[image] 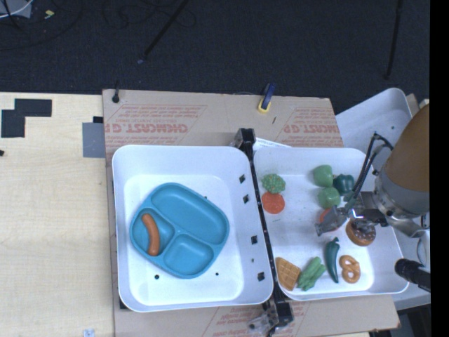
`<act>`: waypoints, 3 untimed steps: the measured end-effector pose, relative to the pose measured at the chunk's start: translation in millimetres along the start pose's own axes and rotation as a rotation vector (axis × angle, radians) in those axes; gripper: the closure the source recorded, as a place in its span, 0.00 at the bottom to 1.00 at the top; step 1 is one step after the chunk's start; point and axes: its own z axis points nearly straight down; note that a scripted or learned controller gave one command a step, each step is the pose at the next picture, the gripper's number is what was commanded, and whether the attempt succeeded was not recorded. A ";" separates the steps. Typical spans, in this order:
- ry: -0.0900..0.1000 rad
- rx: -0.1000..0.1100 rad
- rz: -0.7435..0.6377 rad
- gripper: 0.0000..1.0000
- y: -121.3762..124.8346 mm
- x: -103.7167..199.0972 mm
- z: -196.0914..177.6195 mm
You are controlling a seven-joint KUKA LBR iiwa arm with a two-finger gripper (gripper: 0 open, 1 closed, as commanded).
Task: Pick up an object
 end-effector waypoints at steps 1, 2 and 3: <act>-0.002 -0.012 -0.002 0.00 2.4 -0.3 -5.2; 0.001 -0.004 -0.003 0.00 -0.8 4.7 58.5; -0.013 -0.031 -0.001 0.00 7.6 2.1 114.3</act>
